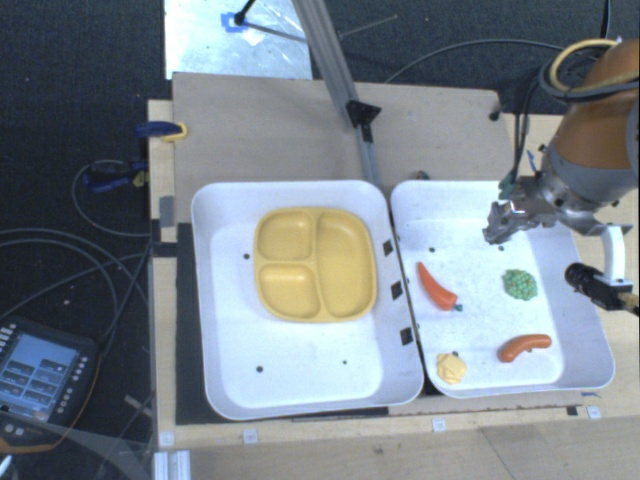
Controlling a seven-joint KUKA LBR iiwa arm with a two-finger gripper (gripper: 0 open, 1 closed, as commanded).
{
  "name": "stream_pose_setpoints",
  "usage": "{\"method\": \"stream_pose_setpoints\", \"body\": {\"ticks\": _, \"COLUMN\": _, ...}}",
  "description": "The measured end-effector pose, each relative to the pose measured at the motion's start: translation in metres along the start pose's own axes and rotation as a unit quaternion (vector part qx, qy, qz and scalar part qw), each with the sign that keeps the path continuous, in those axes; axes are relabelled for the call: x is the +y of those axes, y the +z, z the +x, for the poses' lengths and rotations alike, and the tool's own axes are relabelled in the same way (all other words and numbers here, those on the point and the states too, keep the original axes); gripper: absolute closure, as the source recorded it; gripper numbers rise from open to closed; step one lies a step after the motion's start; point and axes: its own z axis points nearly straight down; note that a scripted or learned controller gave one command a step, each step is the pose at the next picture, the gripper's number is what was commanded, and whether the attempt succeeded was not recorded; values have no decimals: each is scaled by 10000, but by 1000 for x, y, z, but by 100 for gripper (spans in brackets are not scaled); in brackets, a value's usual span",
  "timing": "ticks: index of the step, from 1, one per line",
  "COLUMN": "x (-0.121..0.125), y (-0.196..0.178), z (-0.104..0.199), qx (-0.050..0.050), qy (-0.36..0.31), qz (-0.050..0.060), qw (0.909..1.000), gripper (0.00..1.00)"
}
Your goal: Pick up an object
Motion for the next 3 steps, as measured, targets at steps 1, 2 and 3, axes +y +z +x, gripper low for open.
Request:
{"method": "stream_pose_setpoints", "body": {"ticks": 1, "x": 17, "y": 1, "z": 62, "qx": 11, "qy": -31, "qz": -2, "qw": 10000, "gripper": 100}}
{"method": "stream_pose_setpoints", "body": {"ticks": 2, "x": 36, "y": -9, "z": 120, "qx": 15, "qy": -33, "qz": -5, "qw": 10000, "gripper": 100}}
{"method": "stream_pose_setpoints", "body": {"ticks": 3, "x": 56, "y": -15, "z": 172, "qx": 15, "qy": -29, "qz": -5, "qw": 10000, "gripper": 100}}
